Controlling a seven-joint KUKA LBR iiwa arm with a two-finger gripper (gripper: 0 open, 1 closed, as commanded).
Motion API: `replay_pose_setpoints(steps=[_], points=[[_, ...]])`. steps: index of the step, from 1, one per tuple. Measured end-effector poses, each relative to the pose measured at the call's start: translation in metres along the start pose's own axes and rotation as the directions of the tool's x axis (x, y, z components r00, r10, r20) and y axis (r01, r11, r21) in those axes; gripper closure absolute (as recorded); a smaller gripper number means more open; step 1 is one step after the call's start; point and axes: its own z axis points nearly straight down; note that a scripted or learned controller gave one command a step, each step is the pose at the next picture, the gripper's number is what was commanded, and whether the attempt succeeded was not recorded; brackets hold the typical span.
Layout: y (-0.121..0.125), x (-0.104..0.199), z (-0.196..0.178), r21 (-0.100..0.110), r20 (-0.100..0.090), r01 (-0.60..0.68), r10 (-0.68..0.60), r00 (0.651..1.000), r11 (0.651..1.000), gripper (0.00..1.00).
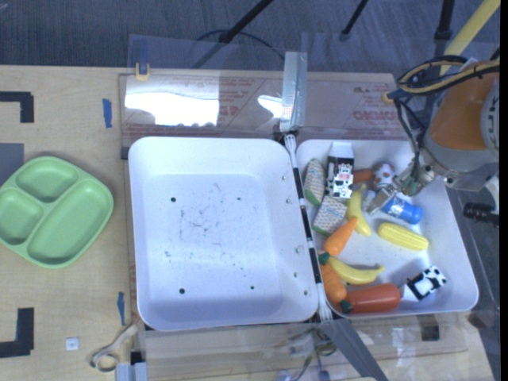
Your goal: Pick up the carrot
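Red sausage [373,297] at bin's front, orange tapered carrot [340,236] lying slanted, gripper [386,194] state unclear

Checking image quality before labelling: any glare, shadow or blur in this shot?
Camera view: strong white glare on the clear panel behind the left bin; lighting in the bins is even with faint shadows; the carrot is sharp enough to pick out; the end effector looks slightly soft.
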Motion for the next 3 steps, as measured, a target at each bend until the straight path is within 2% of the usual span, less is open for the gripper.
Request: replay_pose_setpoints(steps=[1,2,3], points=[[0.008,0.039,0.01,0.001,0.001,0.095,-0.095,0.995,0.995,0.0],[-0.002,0.084,0.01,-0.002,0.0,0.273,-0.273,0.962,0.962,0.0],[-0.002,0.082,-0.002,-0.005,0.005,0.27,-0.27,0.963,0.963,1.0]])
